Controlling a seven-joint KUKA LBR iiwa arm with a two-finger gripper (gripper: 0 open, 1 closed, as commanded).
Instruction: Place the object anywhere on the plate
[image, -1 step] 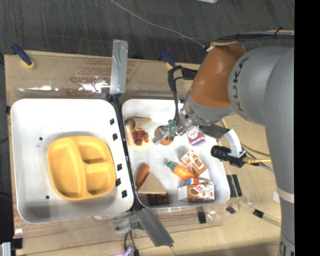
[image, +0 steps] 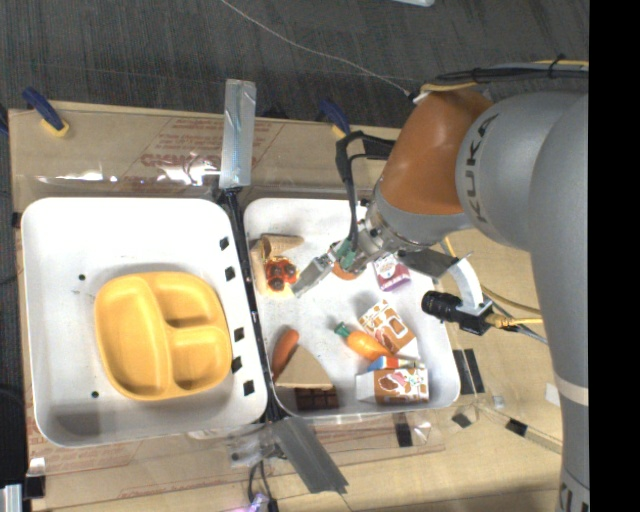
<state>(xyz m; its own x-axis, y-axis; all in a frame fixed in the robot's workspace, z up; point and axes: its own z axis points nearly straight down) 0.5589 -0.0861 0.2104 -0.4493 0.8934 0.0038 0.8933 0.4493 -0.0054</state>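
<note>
plate (image: 160, 335) top open; reachable | right bin (image: 300, 215) crowded; toys close together

Plate (image: 160, 335) yellow; bins (image: 60, 240) white; carrot (image: 284, 350) orange; arm (image: 520, 170) grey, orange band.

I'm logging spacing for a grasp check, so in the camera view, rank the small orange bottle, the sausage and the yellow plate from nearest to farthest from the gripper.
From the gripper:
1. Small orange bottle, right bin, below the gripper.
2. Sausage, right bin's lower left.
3. Yellow plate, left bin.
</note>
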